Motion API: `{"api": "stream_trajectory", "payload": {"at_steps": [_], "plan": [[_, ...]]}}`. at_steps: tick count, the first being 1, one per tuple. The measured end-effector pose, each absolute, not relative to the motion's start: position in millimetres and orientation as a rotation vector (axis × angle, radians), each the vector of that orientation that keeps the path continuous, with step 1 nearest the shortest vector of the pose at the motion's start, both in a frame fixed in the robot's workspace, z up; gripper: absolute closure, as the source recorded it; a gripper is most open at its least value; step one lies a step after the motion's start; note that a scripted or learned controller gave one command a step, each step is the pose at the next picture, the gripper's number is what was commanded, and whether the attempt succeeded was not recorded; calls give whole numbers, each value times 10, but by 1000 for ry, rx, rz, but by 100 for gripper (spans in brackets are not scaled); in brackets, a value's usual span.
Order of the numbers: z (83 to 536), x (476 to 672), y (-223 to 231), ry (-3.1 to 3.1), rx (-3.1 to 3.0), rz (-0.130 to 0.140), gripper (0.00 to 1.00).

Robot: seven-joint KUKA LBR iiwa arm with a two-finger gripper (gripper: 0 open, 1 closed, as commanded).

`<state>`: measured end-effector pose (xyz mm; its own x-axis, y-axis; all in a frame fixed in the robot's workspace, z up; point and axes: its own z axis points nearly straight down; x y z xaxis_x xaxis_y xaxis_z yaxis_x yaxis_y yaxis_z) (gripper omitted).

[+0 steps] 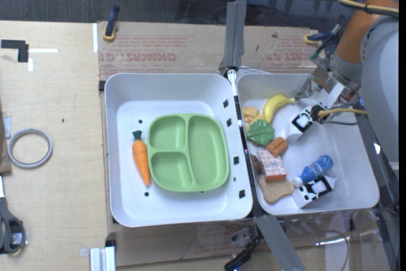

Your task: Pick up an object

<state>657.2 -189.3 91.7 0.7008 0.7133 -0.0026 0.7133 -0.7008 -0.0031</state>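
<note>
The banana looks like the likeliest pick. It lies in the right-hand bin just beside the gripper, on the gripper's side toward the divider between the bins. From up here I cannot tell whether the gripper is wide or narrow, and I see no object held in it. Past the banana, farther from the gripper, sit a green leaf and a red-and-white carton. A blue bottle and a black-and-white carton lie well apart from it, toward the near wall. I judge this to be the approach step, with nothing lifted yet. The next move, as I read it, is to shift over the banana's middle, line up across its curve, then descend and close.
</note>
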Motion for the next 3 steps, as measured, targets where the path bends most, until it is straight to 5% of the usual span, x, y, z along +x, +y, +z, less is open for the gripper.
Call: {"api": "stream_trajectory", "payload": {"at_steps": [2,3], "plan": [[1056,6513,-972,-315,-3126,-8,0],[923,6461,-937,-310,-3126,2,0]]}}
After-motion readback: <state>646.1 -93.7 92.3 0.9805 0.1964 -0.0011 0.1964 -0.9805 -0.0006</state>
